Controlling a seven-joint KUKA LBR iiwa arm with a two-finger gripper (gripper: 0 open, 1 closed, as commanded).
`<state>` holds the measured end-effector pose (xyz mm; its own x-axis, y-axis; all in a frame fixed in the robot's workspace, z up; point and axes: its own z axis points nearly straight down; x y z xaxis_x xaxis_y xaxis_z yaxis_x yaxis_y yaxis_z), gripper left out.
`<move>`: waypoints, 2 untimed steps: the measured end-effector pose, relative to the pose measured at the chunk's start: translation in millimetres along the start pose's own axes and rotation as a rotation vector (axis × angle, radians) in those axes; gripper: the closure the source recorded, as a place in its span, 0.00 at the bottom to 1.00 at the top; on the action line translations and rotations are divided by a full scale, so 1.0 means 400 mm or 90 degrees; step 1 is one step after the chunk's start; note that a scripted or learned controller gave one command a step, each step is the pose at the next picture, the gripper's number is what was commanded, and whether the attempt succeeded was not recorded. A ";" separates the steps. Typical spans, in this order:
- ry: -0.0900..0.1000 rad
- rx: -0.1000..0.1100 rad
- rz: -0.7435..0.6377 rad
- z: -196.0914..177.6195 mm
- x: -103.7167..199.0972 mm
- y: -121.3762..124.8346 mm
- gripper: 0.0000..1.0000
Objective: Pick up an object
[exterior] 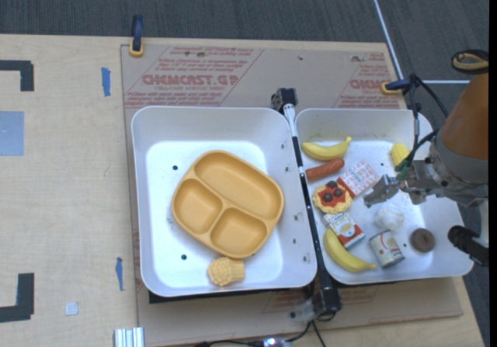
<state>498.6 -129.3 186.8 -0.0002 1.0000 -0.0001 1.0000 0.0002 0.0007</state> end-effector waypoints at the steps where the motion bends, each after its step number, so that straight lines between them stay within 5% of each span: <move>1: -0.002 -0.010 0.001 0.243 0.035 0.068 0.00; 2: -0.003 -0.006 0.001 0.245 0.066 0.096 0.00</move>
